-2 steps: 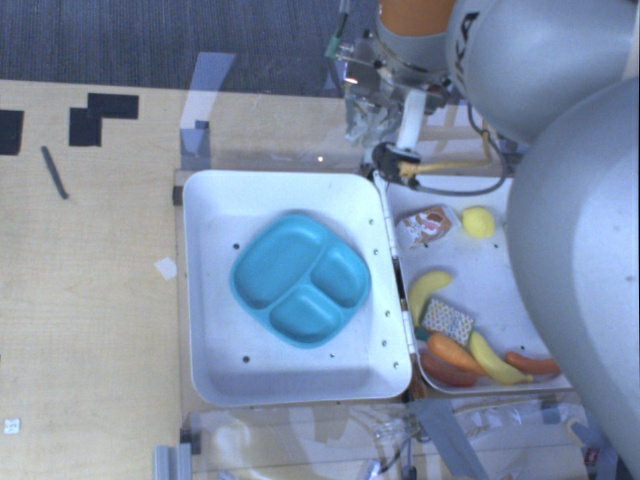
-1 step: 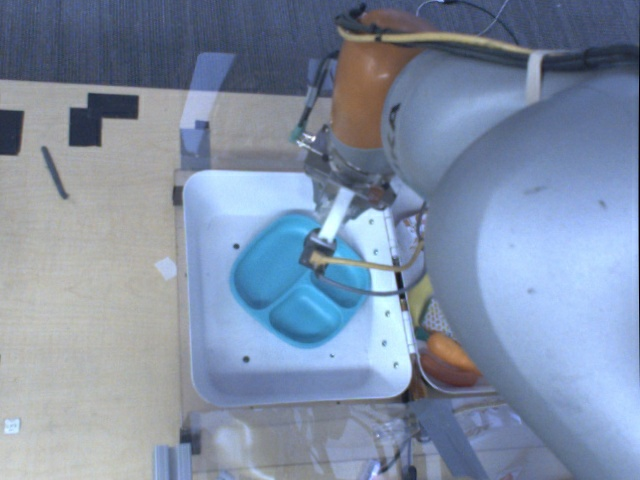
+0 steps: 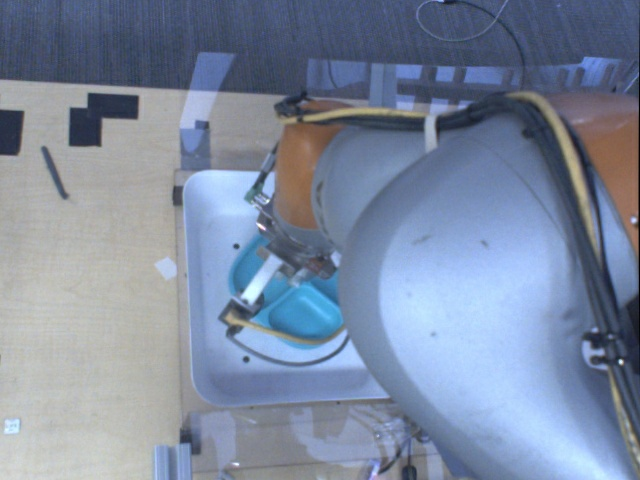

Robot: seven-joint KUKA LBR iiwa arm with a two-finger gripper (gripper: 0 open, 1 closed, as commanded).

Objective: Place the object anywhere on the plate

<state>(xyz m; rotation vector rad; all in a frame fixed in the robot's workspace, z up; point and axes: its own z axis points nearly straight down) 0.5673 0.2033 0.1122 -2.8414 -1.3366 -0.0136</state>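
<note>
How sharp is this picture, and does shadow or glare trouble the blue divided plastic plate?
Camera view: the large grey arm casing, close to the lens, looks soft and carries a pale sheen; the blue divided plastic plate is fairly sharp, without glare, partly hidden under the arm; the shallow white bin is shaded near the arm.

Single fixed cam, above the bench, tilted down.
It looks across the pale wooden bench top (image 3: 90, 298) toward the dark grey carpet strip (image 3: 150, 18) along the frame's top. The shallow white plastic bin (image 3: 205, 268) with the blue divided plastic plate (image 3: 310, 316) sits about mid-frame, fairly close. The bulky grey robot arm with orange band (image 3: 470, 268) comes in from the right, very near the lens, covering most of that half.
</note>
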